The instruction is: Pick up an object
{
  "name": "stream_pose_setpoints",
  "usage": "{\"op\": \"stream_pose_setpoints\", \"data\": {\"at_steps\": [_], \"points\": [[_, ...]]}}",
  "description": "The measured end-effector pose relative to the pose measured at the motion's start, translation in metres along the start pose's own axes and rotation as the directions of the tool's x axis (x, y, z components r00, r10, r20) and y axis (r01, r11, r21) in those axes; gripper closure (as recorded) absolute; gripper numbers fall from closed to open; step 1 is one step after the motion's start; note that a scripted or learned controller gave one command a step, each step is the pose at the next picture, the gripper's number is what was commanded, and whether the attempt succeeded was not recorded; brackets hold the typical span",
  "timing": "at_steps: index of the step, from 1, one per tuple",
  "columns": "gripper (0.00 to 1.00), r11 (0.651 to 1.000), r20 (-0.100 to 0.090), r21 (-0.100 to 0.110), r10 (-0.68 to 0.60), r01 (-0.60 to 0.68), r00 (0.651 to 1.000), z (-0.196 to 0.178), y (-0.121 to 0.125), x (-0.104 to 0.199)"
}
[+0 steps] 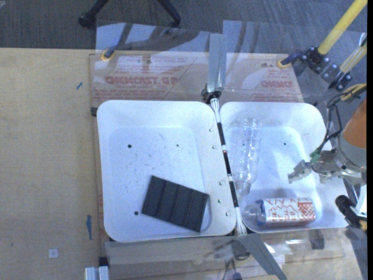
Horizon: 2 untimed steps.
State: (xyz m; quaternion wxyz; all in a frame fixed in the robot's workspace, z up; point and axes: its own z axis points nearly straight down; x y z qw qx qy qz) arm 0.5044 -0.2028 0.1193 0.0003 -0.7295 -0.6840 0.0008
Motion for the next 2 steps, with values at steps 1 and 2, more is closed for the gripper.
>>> {"op": "stream_pose_setpoints", "data": {"at_steps": [1,2], "points": [[0.00,0.995,-0.005,0.004,-0.101,0.102,0.995,0.0159,-0.0247,-0.0104],[0.00,0.995,-0.005,0.004,-0.101,0.101,0.995,0.0157,-0.0246,-0.0105]]}}
